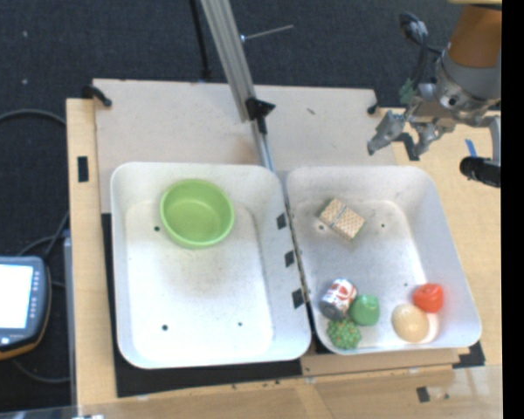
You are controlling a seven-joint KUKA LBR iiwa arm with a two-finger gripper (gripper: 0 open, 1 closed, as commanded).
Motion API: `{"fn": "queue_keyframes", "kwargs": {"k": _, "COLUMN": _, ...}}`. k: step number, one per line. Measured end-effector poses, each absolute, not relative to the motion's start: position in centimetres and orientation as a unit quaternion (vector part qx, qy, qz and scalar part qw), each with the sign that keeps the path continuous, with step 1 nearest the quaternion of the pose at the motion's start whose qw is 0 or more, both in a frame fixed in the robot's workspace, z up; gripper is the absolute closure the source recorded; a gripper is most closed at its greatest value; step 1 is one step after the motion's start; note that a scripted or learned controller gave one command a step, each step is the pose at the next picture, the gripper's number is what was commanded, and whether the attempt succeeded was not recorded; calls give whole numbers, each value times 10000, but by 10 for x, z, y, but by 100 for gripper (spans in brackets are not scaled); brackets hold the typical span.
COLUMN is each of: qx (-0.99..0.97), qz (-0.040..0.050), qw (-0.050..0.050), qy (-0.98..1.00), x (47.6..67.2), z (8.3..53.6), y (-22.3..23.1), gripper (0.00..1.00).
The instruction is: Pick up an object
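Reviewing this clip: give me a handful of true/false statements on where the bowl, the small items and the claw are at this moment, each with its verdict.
1. The green bowl sits in the left bin. True.
2. The claw is down inside the right bin, touching the tan block. False: it hangs beyond the bin's far edge, over the bench, apart from the block.
3. The can, the green ball and the leafy green item lie clustered near the right bin's near edge. True.
4. The red item lies in the left bin beside the bowl. False: it is in the right bin, next to the cream-coloured item.
5. The claw holds the green ball. False: the ball lies in the bin.
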State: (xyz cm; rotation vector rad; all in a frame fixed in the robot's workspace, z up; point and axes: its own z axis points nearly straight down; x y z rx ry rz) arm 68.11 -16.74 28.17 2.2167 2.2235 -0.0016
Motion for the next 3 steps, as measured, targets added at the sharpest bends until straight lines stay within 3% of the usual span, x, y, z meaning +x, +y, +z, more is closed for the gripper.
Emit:
{"fn": "queue_keyframes", "kwargs": {"k": 1, "qx": 7059, "qz": -12, "qw": 12, "qy": 7083, "x": 681, "z": 282, "y": -168, "gripper": 0}}
{"fn": "queue_keyframes", "kwargs": {"k": 3, "qx": 7069, "qz": -22, "qw": -5, "qy": 7073, "x": 670, "z": 193, "y": -163, "gripper": 0}}
